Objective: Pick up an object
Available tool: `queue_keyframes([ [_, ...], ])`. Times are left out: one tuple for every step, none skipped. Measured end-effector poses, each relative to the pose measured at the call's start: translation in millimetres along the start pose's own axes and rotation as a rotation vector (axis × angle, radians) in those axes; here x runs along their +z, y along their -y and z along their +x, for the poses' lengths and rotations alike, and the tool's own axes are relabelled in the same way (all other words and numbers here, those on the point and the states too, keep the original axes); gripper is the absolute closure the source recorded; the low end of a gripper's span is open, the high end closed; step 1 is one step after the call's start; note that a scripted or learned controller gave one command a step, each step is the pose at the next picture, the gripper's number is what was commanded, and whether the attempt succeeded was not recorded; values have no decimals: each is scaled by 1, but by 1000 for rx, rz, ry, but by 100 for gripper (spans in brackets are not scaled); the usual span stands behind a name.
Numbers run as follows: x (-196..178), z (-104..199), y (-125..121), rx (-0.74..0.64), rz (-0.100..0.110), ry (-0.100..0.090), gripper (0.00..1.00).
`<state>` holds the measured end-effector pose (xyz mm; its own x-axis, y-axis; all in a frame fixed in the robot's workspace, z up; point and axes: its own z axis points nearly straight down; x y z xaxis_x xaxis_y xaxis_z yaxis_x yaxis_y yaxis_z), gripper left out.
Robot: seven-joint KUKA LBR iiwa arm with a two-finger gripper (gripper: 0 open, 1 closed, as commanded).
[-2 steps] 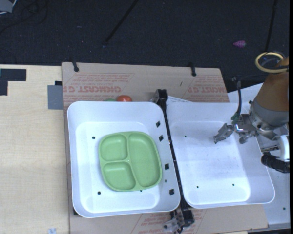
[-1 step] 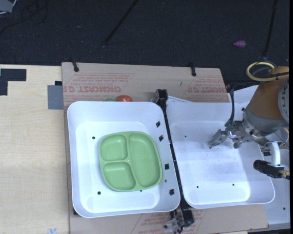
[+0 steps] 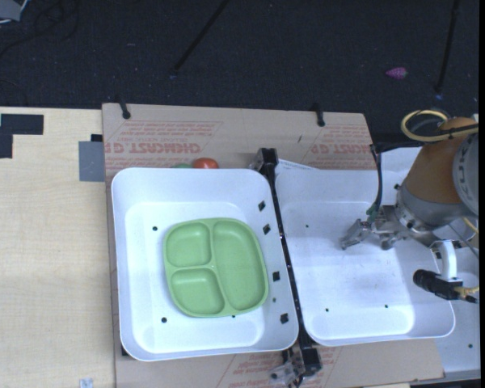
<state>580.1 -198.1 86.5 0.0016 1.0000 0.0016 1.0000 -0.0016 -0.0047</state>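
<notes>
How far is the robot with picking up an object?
Nothing looks done yet: the green plate lies flat in the left bin, untouched. In hand: the tool hangs over the right bin, nothing visible between its fingers. Left: reach an object, grip it, lift it.

I see a green divided plate (image 3: 216, 267) lying flat in the middle of my left bin (image 3: 137, 208). My gripper (image 3: 370, 234) hangs over the right bin (image 3: 339, 314) near its right edge, fingers spread, nothing between them. A red object (image 3: 205, 164) peeks behind the left bin's far rim.
</notes>
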Motion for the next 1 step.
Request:
queue_keyframes([
  [-11, 0, 0, 1, -1, 0, 100],
])
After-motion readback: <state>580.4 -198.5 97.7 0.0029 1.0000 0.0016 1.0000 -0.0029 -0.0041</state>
